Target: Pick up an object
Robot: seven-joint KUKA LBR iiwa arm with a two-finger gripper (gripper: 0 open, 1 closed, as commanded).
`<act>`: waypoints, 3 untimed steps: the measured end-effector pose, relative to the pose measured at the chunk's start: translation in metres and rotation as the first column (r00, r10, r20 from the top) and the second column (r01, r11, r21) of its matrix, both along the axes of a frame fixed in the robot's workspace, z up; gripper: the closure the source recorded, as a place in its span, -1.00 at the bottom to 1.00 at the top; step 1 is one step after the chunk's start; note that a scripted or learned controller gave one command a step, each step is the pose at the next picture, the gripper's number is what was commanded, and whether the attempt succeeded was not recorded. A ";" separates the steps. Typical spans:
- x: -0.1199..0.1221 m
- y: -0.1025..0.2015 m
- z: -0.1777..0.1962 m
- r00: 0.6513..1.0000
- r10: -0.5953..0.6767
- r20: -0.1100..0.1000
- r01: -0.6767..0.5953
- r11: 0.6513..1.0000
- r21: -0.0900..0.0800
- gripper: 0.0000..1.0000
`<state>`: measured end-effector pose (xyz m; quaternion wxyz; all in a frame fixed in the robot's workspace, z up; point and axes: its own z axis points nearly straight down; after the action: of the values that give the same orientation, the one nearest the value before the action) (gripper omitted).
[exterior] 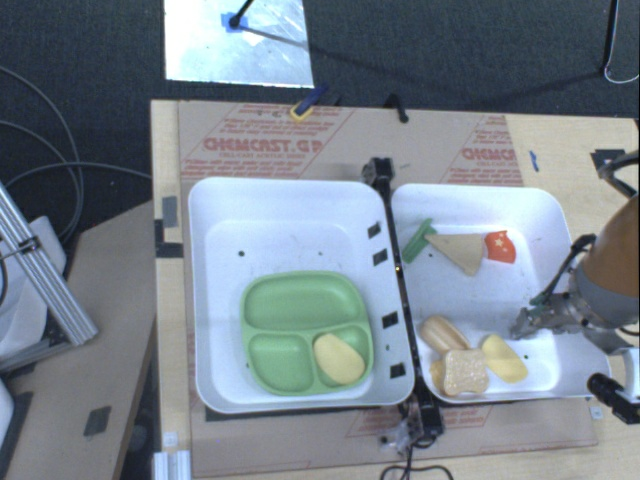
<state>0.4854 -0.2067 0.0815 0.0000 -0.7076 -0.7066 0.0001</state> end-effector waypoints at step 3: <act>0.028 0.000 0.069 1.000 0.007 0.008 -0.007 1.000 -0.003 1.00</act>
<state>0.5135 -0.2066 0.1506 -0.0041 -0.7051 -0.7091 -0.0017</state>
